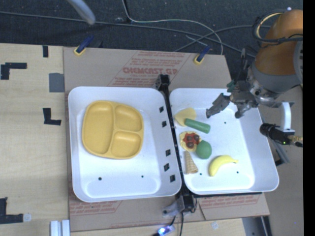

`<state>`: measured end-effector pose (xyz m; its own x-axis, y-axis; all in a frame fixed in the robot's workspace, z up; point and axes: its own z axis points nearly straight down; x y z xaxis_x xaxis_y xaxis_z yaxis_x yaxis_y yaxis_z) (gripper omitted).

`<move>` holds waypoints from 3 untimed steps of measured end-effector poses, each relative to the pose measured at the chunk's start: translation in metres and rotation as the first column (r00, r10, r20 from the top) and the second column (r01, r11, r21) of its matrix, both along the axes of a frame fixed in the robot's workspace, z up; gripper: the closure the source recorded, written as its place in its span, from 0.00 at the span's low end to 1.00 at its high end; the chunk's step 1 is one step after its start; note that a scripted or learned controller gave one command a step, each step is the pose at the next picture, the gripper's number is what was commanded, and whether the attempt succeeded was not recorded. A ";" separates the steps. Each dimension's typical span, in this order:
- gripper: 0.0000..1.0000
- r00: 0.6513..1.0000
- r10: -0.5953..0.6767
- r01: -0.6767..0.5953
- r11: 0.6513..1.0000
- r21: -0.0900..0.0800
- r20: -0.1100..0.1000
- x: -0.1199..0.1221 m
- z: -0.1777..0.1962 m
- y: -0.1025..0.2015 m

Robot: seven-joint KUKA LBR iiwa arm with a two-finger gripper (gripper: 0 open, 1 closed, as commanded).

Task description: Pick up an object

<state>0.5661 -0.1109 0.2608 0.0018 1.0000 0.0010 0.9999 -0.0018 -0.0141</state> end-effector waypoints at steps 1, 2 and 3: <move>0.00 1.000 0.003 -0.003 1.000 -0.001 0.013 0.002 0.007 0.000; 0.00 1.000 0.003 -0.003 1.000 -0.001 0.008 0.000 -0.057 0.001; 0.00 1.000 0.003 -0.003 1.000 -0.001 0.007 0.004 -0.110 0.011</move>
